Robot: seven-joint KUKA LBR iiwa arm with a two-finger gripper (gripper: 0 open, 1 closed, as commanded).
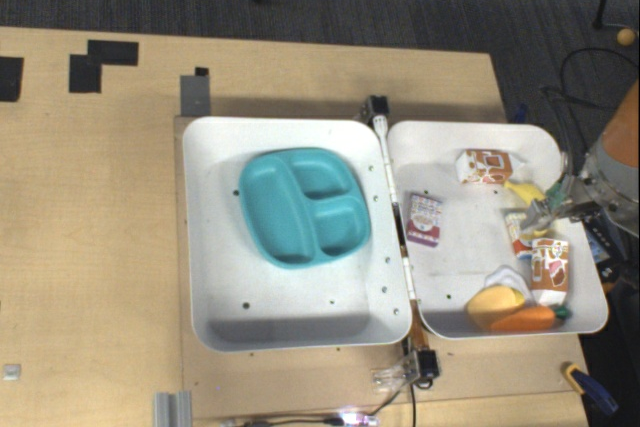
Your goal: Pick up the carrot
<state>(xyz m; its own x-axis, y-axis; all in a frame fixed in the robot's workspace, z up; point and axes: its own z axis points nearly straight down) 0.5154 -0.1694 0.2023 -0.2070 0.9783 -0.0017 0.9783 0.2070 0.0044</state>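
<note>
From your overhead camera, use the right bin (480, 140) as the anchor for everything. The carrot (524, 319) lies flat at that bin's near edge, toward its near right corner, orange with a bit of green at its right end. It's touching a yellow rounded thing, maybe a lemon (495, 301), just on its left. Right behind the carrot sits a small white and brown carton (549, 270), and another carton like it (485, 166) sits near the bin's far wall. A banana (526, 191) lies just to the right of that far carton. A little white and purple packet (424, 219) sits on the bin's left side, close to the divider.

The gripper (547, 208) hangs over the bin's right side, between the banana and the near carton, well behind the carrot and not touching it. You can't really tell how far apart its fingers are, too much clutter around them, and nothing is clearly clamped between them. The arm (615, 155) comes in past the bin's right rim.

Left of that bin, the left bin (205, 215) holds a teal divided plate (303, 205), sitting about in its middle.
</note>
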